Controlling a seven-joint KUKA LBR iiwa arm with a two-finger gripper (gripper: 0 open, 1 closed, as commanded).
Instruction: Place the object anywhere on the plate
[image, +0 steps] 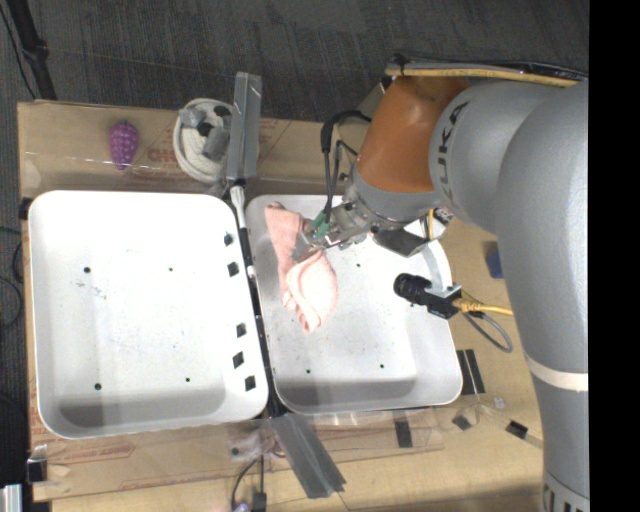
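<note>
A soft pink object (308, 285), like a floppy cloth or glove, lies lengthwise in the right white bin (380, 350), near its left wall. It runs from the bin's back left corner toward the middle. My gripper (325, 233) is low over the right bin, its tip right at the upper middle of the pink object and touching or nearly touching it. The grey and orange wrist (405, 150) hides the gripper's upper part. I cannot make out a plate.
The left white bin (130, 300) sits beside the right one, with a ridge carrying black tabs (240, 300) between them. A purple grape-like item (123, 143) and a white round holder (203, 135) stand on the bench behind the bins. A black cylinder with a yellow cable (420, 291) juts over the right bin.
</note>
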